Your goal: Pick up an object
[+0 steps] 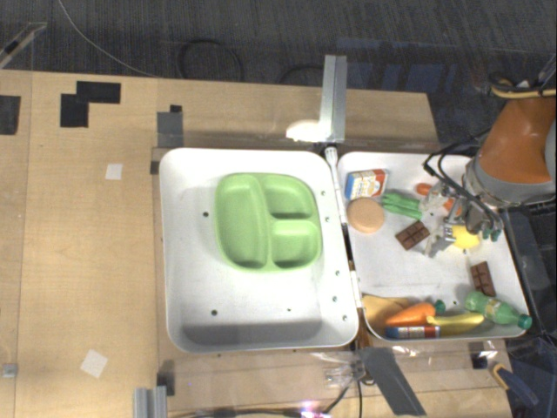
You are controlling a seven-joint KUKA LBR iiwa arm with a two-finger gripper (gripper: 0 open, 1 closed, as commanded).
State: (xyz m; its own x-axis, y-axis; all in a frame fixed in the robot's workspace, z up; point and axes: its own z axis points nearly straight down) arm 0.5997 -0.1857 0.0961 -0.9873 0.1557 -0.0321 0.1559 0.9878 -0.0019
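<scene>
Chocolate bar (412, 234) sits mid right bin (383, 277), just left of the gripper (446, 233) hanging low over it; can't tell how the fingers are set

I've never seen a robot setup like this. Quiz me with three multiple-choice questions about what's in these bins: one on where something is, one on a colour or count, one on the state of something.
1. Where does the green divided plate lie?
A. In the left bin
B. In the right bin
C. On the wooden bench outside both bins

2. How many brown chocolate-bar pieces lie in the right bin?
A. None
B. Two
C. Five

3. How does the green bottle rest?
A. Standing upright
B. Lying on its side
C. Balanced on the plate

Answers:
1. A, since the plate sits within the left bin.
2. B, one piece near the middle, another by the right wall.
3. B, it lies flat near the bin's lower right corner.
</scene>
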